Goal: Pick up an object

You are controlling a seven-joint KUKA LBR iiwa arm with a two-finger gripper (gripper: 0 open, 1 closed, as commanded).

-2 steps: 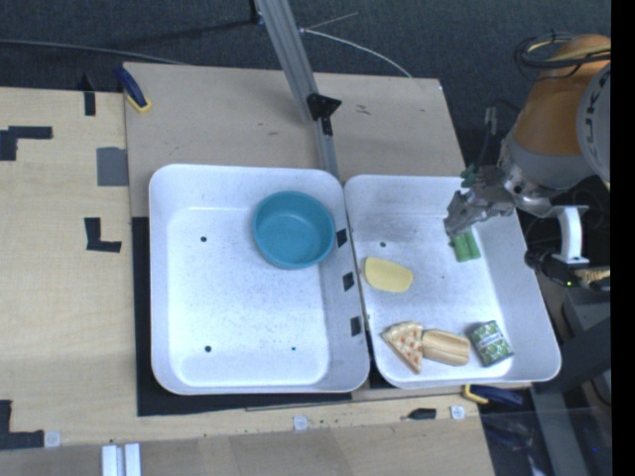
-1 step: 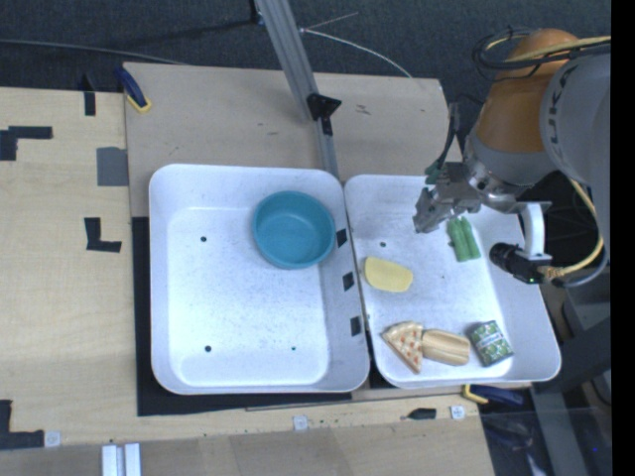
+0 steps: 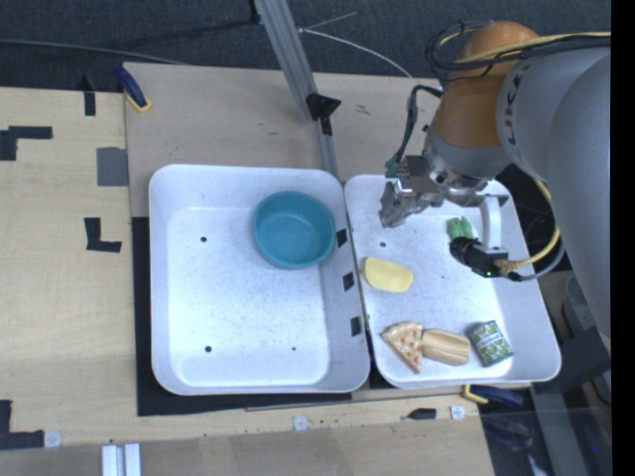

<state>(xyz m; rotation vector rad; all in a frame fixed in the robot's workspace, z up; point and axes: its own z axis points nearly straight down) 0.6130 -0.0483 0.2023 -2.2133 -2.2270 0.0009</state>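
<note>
Because the yellow lemon-shaped piece (image 3: 388, 275) lies just below the gripper (image 3: 394, 213) in the right bin (image 3: 531, 365), it is the likely target: probably light, rigid, smooth. Grasp across its narrow middle. Gripper state: cannot tell; nothing visibly held.

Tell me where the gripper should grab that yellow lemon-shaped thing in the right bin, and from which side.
Grip the yellow piece across its narrower middle, coming straight down from above. It lies flat and alone on the right bin's floor, with bare space around it, so the fingers probably fit on both long sides. The gripper hangs just above it.
</note>
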